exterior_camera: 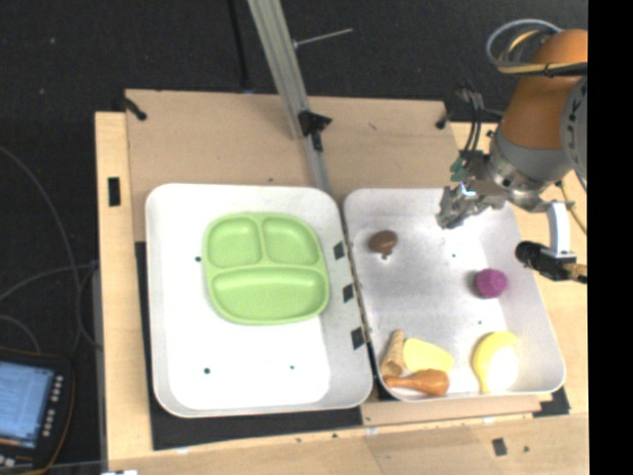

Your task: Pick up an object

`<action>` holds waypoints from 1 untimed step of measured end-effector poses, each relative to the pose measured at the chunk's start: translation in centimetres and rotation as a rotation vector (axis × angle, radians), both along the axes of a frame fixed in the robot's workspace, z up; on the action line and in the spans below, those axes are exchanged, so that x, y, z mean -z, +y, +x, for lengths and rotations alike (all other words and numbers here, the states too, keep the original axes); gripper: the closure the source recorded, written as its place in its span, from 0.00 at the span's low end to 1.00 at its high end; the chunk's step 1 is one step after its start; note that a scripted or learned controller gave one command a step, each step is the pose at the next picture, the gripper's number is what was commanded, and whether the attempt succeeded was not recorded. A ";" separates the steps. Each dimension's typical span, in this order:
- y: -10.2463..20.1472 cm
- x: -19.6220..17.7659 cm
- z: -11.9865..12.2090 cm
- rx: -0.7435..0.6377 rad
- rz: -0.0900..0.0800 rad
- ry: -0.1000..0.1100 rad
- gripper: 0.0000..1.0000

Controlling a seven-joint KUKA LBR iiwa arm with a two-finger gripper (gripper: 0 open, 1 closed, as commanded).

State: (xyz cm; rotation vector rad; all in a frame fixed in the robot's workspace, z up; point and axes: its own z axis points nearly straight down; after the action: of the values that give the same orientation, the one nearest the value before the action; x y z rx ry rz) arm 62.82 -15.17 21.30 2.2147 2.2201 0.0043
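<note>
A: Looking down, what are the biggest things?

B: Two white bins sit side by side. The left bin (178,364) has a green plate (265,268) with three parts in it. The right bin (435,265) has the small toys.

A: Where is the arm (539,117)?

B: It comes in at about two o'clock. Its gripper (457,206) hangs over the top part of the right bin. I cannot tell if its hand is apart or together. Nothing I can see is in it.

A: What could it pick?

B: A yellow lump (495,359) at five o'clock in that bin. Some yellow and orange food toys (417,366) at six o'clock. A purple ball (490,283) at three o'clock. A little brown toy (383,241) at ten o'clock, near the gripper.

A: Is the job done?

B: No. I think nothing is picked up yet. It has to go down, grab and lift.
</note>
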 end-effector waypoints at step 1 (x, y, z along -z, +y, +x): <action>6.1 -1.1 1.3 -0.006 0.003 0.002 1.00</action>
State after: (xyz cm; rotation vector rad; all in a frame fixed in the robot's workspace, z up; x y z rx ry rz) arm 64.17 -9.09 22.44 2.2112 2.2291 0.0055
